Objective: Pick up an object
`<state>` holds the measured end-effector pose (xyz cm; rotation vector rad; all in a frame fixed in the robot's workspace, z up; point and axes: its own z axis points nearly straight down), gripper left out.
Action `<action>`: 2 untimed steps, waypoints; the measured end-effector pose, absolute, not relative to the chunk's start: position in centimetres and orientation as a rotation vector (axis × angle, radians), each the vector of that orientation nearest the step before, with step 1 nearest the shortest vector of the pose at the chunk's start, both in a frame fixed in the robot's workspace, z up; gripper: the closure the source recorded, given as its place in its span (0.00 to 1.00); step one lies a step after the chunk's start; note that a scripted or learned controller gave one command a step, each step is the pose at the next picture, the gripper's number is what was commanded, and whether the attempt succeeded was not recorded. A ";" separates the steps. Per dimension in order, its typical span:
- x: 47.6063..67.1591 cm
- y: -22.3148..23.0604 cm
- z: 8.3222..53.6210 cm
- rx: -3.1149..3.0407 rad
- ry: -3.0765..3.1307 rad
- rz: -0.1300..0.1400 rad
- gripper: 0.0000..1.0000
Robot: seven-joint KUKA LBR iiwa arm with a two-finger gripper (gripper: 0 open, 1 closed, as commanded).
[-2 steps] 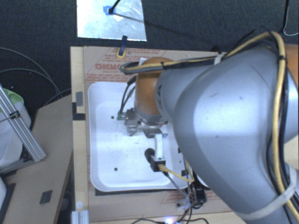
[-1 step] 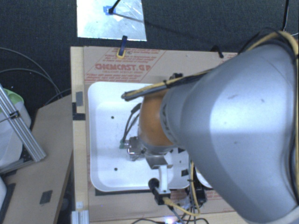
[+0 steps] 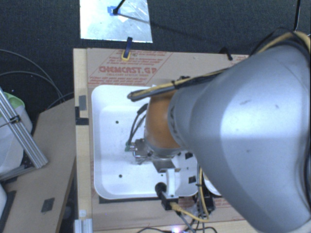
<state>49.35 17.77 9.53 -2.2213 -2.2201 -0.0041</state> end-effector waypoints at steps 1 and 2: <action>57.5 18.5 8.5 -2.220 -2.229 -0.009 1.00; 63.4 13.4 8.5 -2.228 -2.222 -0.006 1.00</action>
